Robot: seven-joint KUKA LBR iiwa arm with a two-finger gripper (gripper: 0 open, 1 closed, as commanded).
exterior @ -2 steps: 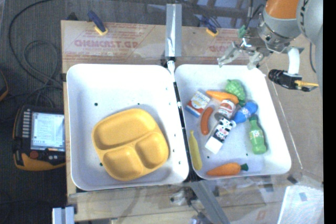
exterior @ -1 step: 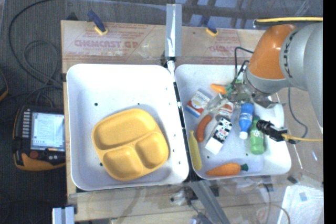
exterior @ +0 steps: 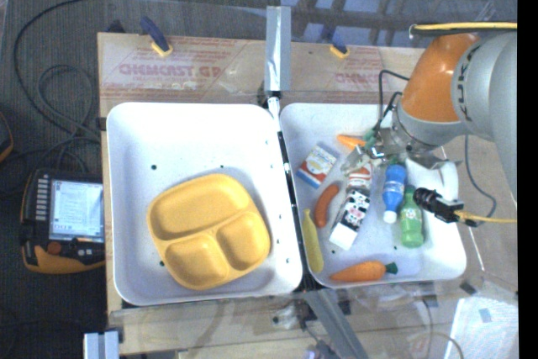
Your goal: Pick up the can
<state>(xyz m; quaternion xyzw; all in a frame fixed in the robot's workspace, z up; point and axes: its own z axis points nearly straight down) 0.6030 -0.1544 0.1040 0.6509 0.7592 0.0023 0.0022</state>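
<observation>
Hovering low in the right bin (exterior: 454,261), the pincer (exterior: 367,154) sits near the red-and-white can (exterior: 360,173); its state cannot be told. Next: centre, descend, close.

Brown board (exterior: 193,71) behind the left bin: red print read "CHEMCAST GP", the last letters unsure.
Same board behind the right bin: more red print, too faint to read.
Arm's orange band (exterior: 433,92): dark letters, cut off, unreadable.
</observation>
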